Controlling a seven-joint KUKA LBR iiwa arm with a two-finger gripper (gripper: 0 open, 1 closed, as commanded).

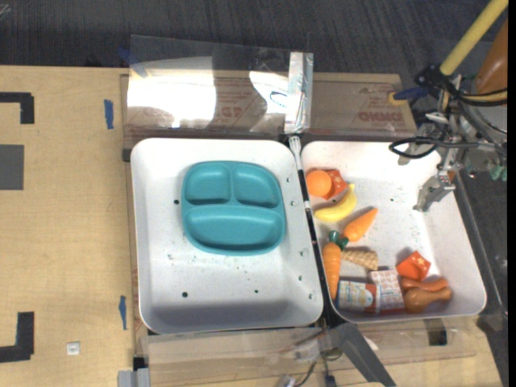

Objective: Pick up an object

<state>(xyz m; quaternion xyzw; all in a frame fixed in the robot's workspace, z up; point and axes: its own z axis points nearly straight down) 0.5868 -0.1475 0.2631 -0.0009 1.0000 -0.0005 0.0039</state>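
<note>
Your surface [56,216] carried two white bins side by side. The left bin [161,280] held one teal divided plate [234,206]; the right bin [472,280] held all the small toy foods. The arm came in from the right, and your gripper [430,193] hung over the right bin's far right part, above bare floor with nothing under it. How far it stood open, I could not tell; nothing showed between it.

The pickable things lay left of the gripper and nearer the camera. Along the near wall: a jar on its side [369,293], long axis running left to right, with a brown piece [426,295] and a red piece [414,264] beside it. By the dividing wall: an orange [321,184], a banana [339,206], and two carrots [360,224] [331,266], the lower one lying near to far.

Judgement: the red piece sat closest to your gripper; you would need to move left and toward the near wall.
</note>
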